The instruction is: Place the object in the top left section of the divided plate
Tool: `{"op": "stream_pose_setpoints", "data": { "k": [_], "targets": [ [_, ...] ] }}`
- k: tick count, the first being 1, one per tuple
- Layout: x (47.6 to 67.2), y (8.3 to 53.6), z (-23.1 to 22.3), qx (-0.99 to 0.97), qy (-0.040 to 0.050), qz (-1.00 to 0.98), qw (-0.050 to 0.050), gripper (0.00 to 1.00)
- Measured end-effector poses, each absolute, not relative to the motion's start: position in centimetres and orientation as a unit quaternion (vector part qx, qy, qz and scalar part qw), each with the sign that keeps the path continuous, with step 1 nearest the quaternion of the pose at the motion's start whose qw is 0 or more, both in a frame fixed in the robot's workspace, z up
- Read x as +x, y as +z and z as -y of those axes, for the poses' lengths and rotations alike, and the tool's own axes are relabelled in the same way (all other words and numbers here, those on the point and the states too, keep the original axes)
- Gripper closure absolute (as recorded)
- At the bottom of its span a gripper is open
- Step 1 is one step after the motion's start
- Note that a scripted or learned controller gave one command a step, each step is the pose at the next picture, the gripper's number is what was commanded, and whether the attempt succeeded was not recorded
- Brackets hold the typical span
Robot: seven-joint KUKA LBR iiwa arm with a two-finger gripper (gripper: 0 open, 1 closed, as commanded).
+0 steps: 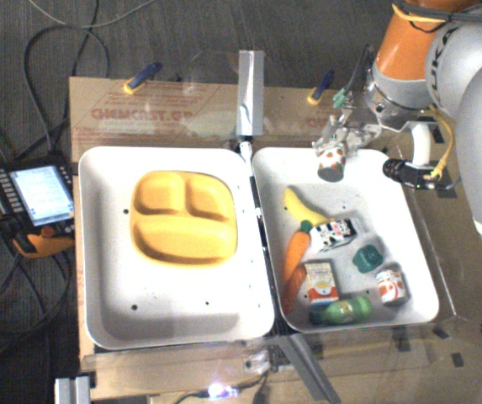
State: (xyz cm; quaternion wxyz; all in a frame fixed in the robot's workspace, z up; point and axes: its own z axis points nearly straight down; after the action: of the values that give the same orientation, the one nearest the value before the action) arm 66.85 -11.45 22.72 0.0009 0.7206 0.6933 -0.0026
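The yellow divided plate (186, 217) lies in the left bin (106, 310); its top left section (161, 194) holds nothing. My gripper (336, 144) hangs over the far left corner of the right bin (417, 225), well to the right of the plate. It is shut on a small white cup with red spots and a dark end (331, 165), which hangs between the fingers above the bin floor.
On the right bin's floor lie a banana (302, 206), a carrot (294, 259), a cow-patterned carton (335, 232), a teal piece (367, 257), a red can (390, 284), a juice box (319, 282) and a green bottle (341, 311). A raised divider (257, 217) separates the bins.
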Motion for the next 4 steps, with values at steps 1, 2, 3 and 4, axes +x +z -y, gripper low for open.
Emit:
{"op": "stream_pose_setpoints", "data": {
  "k": [1,2,3,4],
  "targets": [
    [66.8,18.4,1.8,0.677,-0.0008,-0.736,-0.001,1.00],
    [66.8,18.3,-4.1,0.596,-0.0009,-0.803,-0.001,1.00],
    [65.9,22.4,-11.3,0.499,-0.0002,-0.867,0.000,1.00],
    [66.3,19.9,-15.1,0.455,-0.0014,-0.890,0.000,1.00]
  ]
}}
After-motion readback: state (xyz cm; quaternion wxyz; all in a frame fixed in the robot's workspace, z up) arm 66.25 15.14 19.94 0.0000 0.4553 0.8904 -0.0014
